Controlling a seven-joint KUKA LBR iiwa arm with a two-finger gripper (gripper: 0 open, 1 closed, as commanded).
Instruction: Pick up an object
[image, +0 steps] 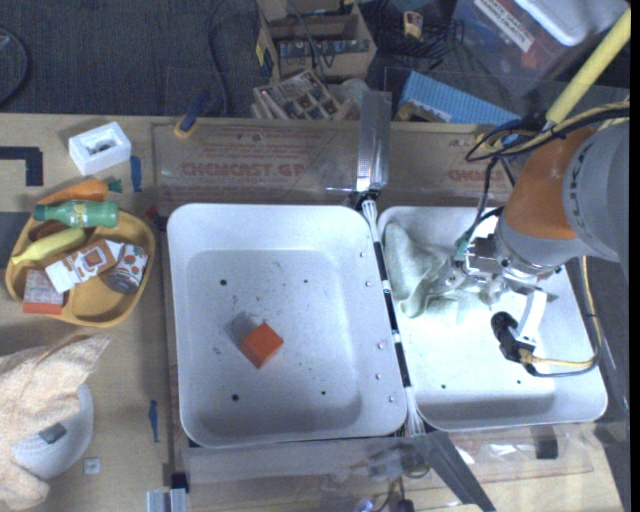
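An orange block (263, 344) is seen lying alone in the left bin (200, 240), nearest the camera and well apart from the arm. Further back, in the right bin (570, 400), the gripper (462, 283) is lowered onto a pale crumpled cloth (410, 270); whether anything is clasped cannot be told. If the cloth is the target, a raised fold should be pinched and a slow, straight lift made, so the limp fabric is not dragged against the bin wall
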